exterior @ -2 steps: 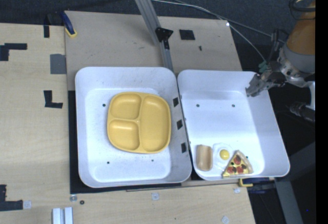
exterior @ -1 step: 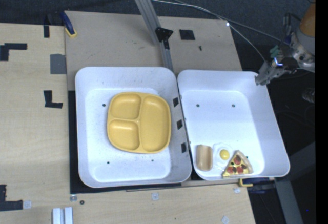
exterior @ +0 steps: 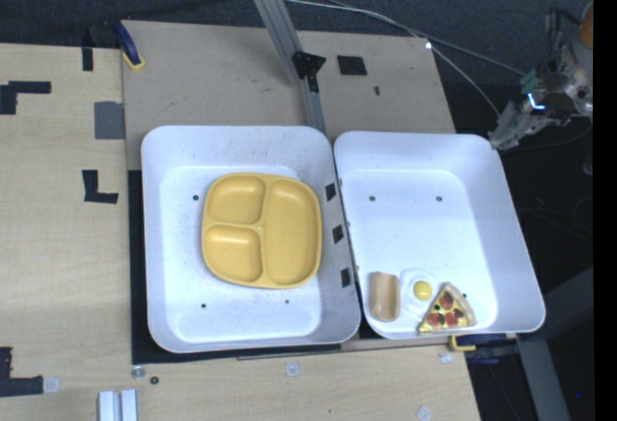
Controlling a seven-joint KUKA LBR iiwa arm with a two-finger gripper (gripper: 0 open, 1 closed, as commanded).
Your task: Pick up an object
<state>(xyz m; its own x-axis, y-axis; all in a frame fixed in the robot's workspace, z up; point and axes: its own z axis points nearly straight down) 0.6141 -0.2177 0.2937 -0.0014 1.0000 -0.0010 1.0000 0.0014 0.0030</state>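
Observation:
Three small items lie along the near edge of the right bin [exterior: 434,169]: a tan cup-like piece [exterior: 384,296], a toy fried egg [exterior: 420,290] and a toy pizza slice [exterior: 447,309]. A yellow divided plate [exterior: 261,229] rests in the left bin [exterior: 174,217]. My gripper [exterior: 508,132] hangs at the far right, just outside the right bin's far right corner, well away from the items. It is small and blurred here.
A grey metal post [exterior: 273,5] slants down from the top to the gap between the bins. Cables [exterior: 463,72] run across the dark floor behind the right bin. Black tape marks [exterior: 96,186] dot the wooden bench at left.

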